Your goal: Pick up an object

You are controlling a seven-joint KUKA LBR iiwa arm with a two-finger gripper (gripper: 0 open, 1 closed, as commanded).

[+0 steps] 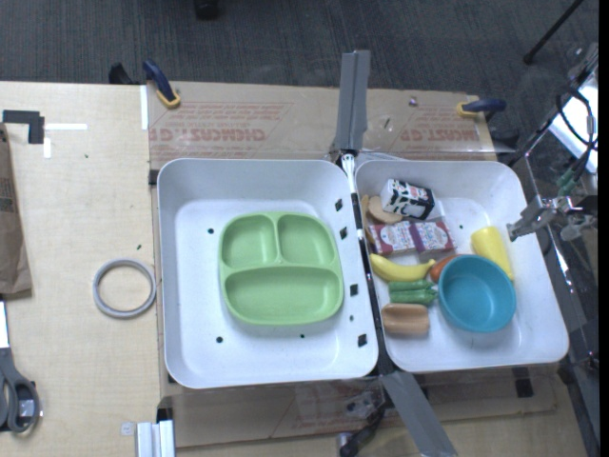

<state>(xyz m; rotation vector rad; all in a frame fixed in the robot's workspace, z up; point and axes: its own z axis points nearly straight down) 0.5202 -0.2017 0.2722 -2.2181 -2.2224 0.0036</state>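
meanwhile, centre frame: green divided plate (282, 280) in left bin (181, 208) | right bin (514, 193): blue bowl (476, 294), banana (402, 270), toy foods | gripper (533, 219) at right edge, grip state unclear

Clearly a robotics lab or test workshop, not a home: a plywood worktop (76, 208) standing on dark grey office carpet (285, 17), with cardboard sheets (247, 127) held down by blue and yellow spring clamps (162, 84). Two shallow white bins (181, 350) fixed side by side under metal brackets (352, 103), filled with plastic toy food (409, 269) and a child's green divided plate (281, 268). Also tape marks (62, 131), a tape roll (124, 288) and scissors (17, 403) lying loose, and stand legs with cables (571, 150) at the right.
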